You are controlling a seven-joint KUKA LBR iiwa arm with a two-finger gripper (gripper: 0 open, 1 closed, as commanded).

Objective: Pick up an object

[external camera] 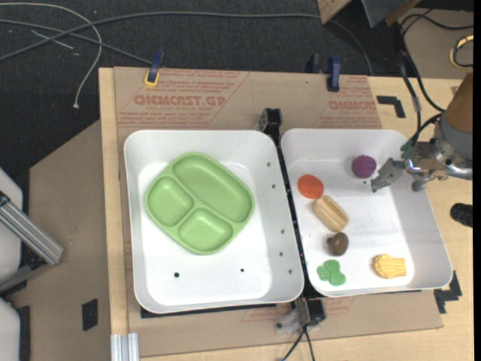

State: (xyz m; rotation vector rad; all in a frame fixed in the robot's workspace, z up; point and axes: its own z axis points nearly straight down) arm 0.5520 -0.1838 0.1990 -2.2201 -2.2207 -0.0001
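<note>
- Dark grey carpeted floor surrounds the bench.
- Thin grey cables lie looped on the carpet at upper left.
- Tan cardboard sheet with red lettering covers the benchtop, held at its far edge by two blue clamps.

High fixed camera, looking down at a slant on the whole bench.

The single view sits well above and back from the work, far enough to take in both white bins, the cardboard-covered bench top and a strip of dark floor beyond it. It faces down and slightly forward, so the far bench edge lies at the frame's top. The gripper enters at the frame's right; the right bin lies directly under and just left of it, the left bin well apart further left.
</note>
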